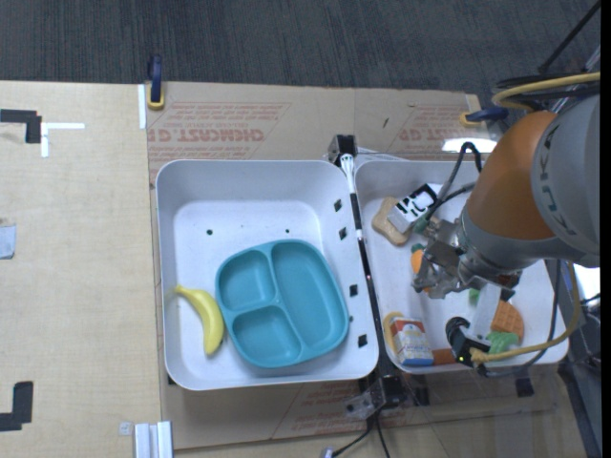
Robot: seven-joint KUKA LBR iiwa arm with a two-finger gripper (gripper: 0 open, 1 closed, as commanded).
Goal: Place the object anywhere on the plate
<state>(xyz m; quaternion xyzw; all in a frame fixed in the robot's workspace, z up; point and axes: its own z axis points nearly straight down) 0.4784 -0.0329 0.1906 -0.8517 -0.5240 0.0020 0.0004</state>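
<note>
A teal plate (pixel 282 303) with three compartments lies in the left bin (pixel 239 184), with nothing on it. My gripper (pixel 432 280) hangs low over the middle of the right bin (pixel 382 284), far to the right of the plate. A small orange piece (pixel 418 256) shows just beside the gripper at its left. A tan slice of bread (pixel 388 221) lies at the back of the right bin. A small red and white carton (pixel 411 343) sits at the bin's front left. The arm hides the bin floor under the wrist.
A yellow banana (pixel 202 319) lies in the left bin, just left of the plate. An orange waffle-like piece (pixel 507 321) with a green bit (pixel 500 339) sits at the right bin's front right. The divider (pixel 358 256) runs between the bins.
</note>
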